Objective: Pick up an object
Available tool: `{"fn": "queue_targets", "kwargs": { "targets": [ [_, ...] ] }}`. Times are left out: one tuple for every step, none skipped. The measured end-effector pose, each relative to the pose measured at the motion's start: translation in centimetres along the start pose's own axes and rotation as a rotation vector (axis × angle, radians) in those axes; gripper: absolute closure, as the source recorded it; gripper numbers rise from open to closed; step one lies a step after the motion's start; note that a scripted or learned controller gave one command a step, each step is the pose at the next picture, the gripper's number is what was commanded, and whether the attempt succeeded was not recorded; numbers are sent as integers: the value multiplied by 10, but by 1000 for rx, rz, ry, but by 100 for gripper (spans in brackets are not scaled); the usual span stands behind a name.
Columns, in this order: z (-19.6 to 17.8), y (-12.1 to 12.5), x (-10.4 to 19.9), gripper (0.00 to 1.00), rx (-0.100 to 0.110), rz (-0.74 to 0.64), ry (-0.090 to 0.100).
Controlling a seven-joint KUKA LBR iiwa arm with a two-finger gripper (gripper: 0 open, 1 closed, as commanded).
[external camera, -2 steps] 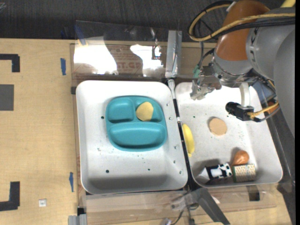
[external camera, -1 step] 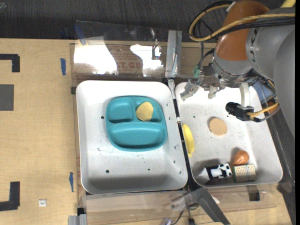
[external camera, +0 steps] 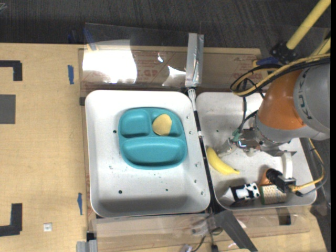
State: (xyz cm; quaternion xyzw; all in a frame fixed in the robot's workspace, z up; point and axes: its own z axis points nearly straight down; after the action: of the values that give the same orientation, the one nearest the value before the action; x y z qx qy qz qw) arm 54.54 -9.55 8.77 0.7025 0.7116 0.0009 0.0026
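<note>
Though we cannot tell our gripper's [external camera: 237, 140] state, the banana [external camera: 220, 162] lies just beside it at seven o'clock, long axis running ten to four

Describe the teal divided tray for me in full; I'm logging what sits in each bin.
The teal divided tray lies flat near the middle of the left white bin, resting on its floor. It looks like smooth moulded plastic with rounded corners and three compartments: two small ones along the far side, one wide one nearer the camera. A yellow rounded object sits in the far right compartment.
</note>
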Motion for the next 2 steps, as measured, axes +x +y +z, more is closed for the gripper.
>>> {"fn": "queue_targets", "kwargs": {
  "targets": [
    [1, 44, -44, 0, -2, -259, 0],
    [0, -37, -23, 0, 0, -184, 2]
  ]
}}
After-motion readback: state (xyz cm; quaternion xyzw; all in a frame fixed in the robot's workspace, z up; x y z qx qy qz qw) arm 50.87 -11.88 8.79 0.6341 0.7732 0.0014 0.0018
